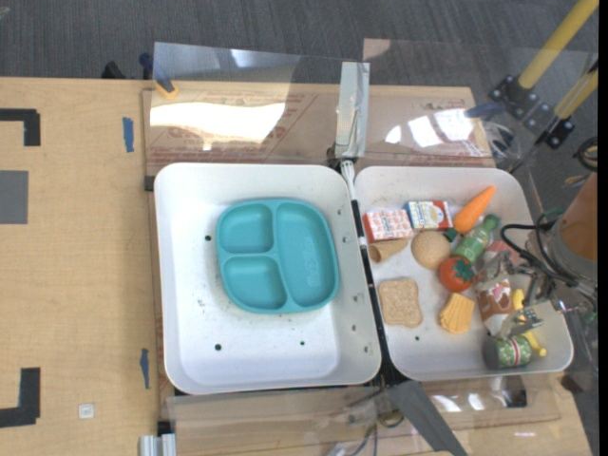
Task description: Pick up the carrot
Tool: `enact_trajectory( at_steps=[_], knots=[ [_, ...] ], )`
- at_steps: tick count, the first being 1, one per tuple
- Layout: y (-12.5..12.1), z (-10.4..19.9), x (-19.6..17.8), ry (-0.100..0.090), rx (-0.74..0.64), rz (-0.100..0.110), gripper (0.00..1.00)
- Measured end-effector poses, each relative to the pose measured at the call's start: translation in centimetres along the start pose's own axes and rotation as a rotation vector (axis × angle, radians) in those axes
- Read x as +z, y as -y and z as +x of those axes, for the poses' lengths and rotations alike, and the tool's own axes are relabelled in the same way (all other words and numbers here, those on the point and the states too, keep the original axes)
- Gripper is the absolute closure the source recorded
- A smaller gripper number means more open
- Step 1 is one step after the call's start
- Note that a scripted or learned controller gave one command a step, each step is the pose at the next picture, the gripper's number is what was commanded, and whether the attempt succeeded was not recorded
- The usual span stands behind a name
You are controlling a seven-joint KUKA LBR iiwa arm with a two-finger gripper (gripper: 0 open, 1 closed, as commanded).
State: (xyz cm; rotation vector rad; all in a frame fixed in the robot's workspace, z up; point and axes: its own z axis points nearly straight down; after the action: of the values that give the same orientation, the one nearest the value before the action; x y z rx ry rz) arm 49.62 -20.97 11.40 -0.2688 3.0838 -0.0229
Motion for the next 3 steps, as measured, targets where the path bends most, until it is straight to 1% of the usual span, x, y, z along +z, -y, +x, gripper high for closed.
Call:
enact_trajectory(
  at_steps=[1,2,3],
  knots=[
    [2.3,-5.7,2.8,-0.036,0.201,-0.011,0.0],
    [2.3,-10.5,3.1,-0.035,0.038,-0.015,0.0],
    [2.5,-15.9,3.4,-0.084,-0.097,-0.032,0.0]
  ],
)
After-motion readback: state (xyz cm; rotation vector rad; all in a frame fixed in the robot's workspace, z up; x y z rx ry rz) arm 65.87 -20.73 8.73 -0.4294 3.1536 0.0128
